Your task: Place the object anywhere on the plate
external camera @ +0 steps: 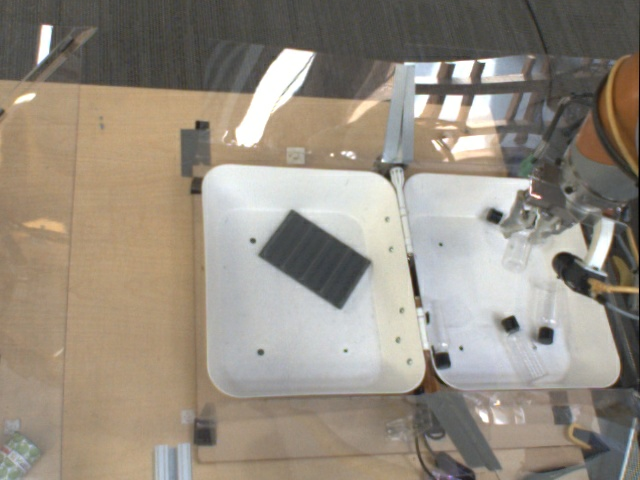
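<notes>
A dark grey ribbed rectangular plate lies tilted on the floor of the left bin. My gripper hangs over the back right part of the right bin, below the orange-banded wrist, far from the plate. Small black pieces lie on the right bin's floor: one just left of the gripper, two nearer the front, and one at the front left corner. Which of them is the task's object I cannot tell. Nothing rests on the plate.
A raised divider separates the two bins. A metal rail and a frame stand behind the right bin. Black cables hang by the wrist at the right. Clear panels surround the bins on the wooden bench.
</notes>
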Controlling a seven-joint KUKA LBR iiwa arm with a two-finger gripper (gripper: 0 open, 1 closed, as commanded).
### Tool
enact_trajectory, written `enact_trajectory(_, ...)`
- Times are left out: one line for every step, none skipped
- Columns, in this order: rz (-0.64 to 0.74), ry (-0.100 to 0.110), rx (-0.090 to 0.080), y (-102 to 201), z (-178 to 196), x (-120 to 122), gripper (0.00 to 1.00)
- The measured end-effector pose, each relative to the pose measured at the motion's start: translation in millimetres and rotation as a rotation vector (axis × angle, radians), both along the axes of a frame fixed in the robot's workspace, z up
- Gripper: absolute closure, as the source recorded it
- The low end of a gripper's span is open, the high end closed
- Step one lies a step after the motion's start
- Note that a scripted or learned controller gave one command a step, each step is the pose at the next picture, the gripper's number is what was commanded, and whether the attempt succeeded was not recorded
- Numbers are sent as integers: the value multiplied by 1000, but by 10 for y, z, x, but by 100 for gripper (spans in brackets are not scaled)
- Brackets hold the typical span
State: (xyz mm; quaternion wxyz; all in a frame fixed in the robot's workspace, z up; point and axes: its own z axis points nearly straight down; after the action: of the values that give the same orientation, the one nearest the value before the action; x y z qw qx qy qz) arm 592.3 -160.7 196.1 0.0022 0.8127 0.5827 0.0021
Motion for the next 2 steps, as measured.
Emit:
enact_trajectory(79, 1, 0, 344, -222, -83, 100)
enact_trajectory(113, 1, 1, 821, -108, -466, 100)
